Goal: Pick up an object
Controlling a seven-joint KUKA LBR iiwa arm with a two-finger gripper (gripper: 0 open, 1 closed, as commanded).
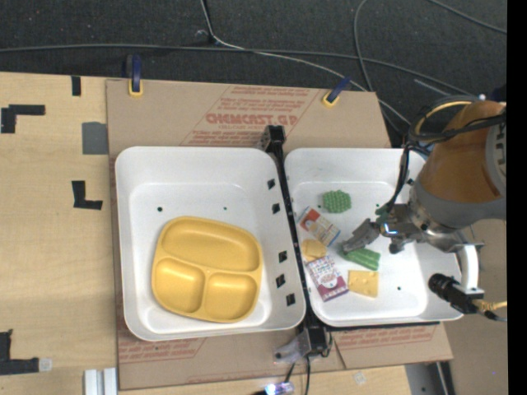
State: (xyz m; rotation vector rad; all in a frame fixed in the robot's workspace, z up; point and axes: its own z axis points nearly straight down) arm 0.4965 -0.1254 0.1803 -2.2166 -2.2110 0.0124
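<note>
1. You can read red print on the brown cardboard sheet [247, 113] under the bins: it looks like "CHEMCAST GP", with smaller lines too fine to make out.
2. Left white bin [140, 179]: a yellow plastic divided tray [207, 267], three compartments.
3. Right white bin [395, 303]: a green knobbly round piece [335, 201], a red-and-white packet [318, 225], a maroon printed packet [328, 276] with unreadable text, two yellow wedge-like pieces [363, 283] and [313, 248], and a green oblong block [362, 258].
4. The green oblong block's long axis runs roughly left-right, tilted slightly down toward the right.
5. The gripper [362, 239] sits just above that block, touching or nearly so. You cannot tell whether its fingers are spread or closed; dark shapes blur together there.
</note>
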